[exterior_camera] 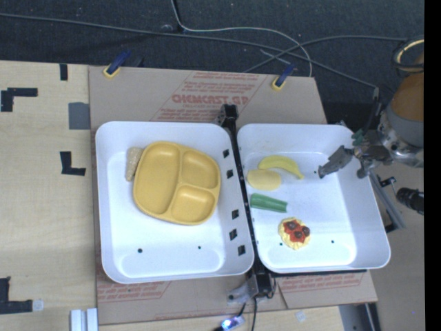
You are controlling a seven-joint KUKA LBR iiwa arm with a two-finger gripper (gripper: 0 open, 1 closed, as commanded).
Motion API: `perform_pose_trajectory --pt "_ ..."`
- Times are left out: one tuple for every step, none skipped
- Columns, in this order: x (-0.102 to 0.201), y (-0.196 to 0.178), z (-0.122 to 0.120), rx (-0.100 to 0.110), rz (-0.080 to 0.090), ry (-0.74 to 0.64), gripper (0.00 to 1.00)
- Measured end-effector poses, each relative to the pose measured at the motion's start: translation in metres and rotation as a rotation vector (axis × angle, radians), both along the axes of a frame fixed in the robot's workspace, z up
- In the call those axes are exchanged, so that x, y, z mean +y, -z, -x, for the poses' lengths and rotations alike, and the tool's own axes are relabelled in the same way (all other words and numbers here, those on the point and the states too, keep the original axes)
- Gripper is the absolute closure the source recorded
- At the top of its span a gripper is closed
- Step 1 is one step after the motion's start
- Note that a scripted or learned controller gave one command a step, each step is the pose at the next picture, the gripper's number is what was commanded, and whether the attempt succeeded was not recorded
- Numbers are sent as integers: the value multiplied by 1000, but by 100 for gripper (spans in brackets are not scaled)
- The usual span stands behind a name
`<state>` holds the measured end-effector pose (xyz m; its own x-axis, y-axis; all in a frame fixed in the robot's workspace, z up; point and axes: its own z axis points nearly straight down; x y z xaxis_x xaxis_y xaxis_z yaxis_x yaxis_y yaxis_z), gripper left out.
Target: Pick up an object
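Observation:
In the right bin point(344, 254) lie a yellow banana point(282, 164), a pale yellow lump point(264, 179) touching it, a green pod point(267, 202) and a small pizza piece with red topping point(295, 233). My gripper point(346, 165) hangs over the bin's upper right part, right of the banana and apart from it. It stands open, its fingers spread with nothing between them.
The left bin point(117, 254) holds a yellow divided plate point(176, 183) with a tan bread-like piece point(132, 163) tucked at its left edge. Black clips point(236, 216) run down the ridge between the bins. Cables cross the dark floor behind the bench.

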<state>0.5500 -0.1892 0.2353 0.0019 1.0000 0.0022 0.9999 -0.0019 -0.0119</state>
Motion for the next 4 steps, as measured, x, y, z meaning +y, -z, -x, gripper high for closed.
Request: perform_pose_trajectory --pt "0 -5 -2 -10 2 -3 0" --pt "11 51 0 -5 1 -3 0" --pt "17 96 3 -5 1 -3 0" --pt "18 148 3 -12 3 -3 0"
